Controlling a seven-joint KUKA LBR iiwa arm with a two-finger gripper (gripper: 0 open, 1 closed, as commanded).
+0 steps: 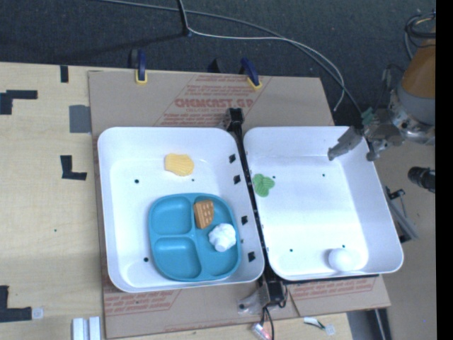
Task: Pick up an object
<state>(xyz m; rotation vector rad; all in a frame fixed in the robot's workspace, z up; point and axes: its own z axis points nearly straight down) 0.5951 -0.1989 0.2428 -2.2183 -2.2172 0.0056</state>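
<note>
My gripper (356,151) hovers over the far right corner of the right bin (368,211), open, with nothing between its fingers. A small green object (263,185) lies at that bin's left wall, well to the left of the gripper. A white ball (345,258) rests near the bin's front right corner. In the left bin (117,190) a yellow piece (179,163) lies on the floor behind a blue divided tray (173,250). The tray's right compartment holds a brown waffle-like piece (204,213) and a white crumpled lump (222,237).
Both bins sit on a cardboard sheet (205,101) clamped at the back by two blue clips (141,66). A black divider (244,176) runs between the bins. A cable (283,41) trails across the dark floor behind the bench.
</note>
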